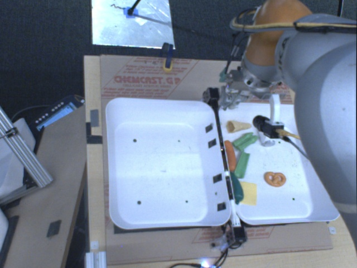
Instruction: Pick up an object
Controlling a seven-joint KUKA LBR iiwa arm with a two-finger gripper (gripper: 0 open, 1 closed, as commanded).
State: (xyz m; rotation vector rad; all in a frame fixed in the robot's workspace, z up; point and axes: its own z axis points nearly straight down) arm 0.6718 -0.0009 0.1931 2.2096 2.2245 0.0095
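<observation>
Shallow white plastic bins: two, a left bin (162, 166) and a right bin (291, 201). Loose items in the right bin: seven in total. Tan cone (238, 126): one. Orange carrot-shaped stick (229, 151): one. Light green elongated pieces: two, an upper piece (244, 141) and a lower piece (243, 164). Dark green curved piece (238, 190): one. Brown pretzel (274, 178): one. Flat yellow square slice (249, 194): one. Black clips (212, 143) along the seam between the bins: four

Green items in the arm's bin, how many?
3: a pale green piece beside the cone, a green piece beside the carrot, a dark green piece beside the yellow square. The arm may hide more.
</observation>
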